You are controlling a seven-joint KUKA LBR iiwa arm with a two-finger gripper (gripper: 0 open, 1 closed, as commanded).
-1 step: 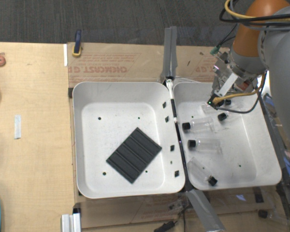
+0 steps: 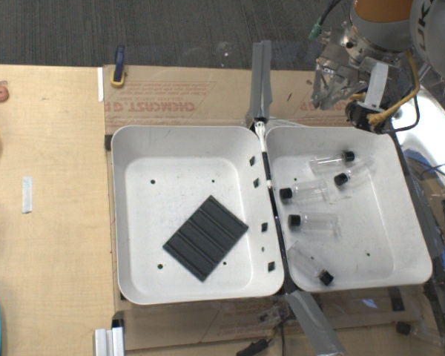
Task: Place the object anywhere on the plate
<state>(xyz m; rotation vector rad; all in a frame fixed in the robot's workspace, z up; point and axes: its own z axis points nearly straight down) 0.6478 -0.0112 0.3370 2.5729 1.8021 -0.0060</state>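
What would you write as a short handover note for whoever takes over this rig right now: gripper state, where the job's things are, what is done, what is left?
Gripper: raised beyond the far edge of the right bin; nothing visible in it, and I cannot tell its state.
Job's things: dark ribbed plate lies flat in the left bin. Several clear vials with black caps lie scattered in the right bin.
Done: nothing on the plate yet.
Left: pick one vial from the right bin, carry it across and set it on the plate.
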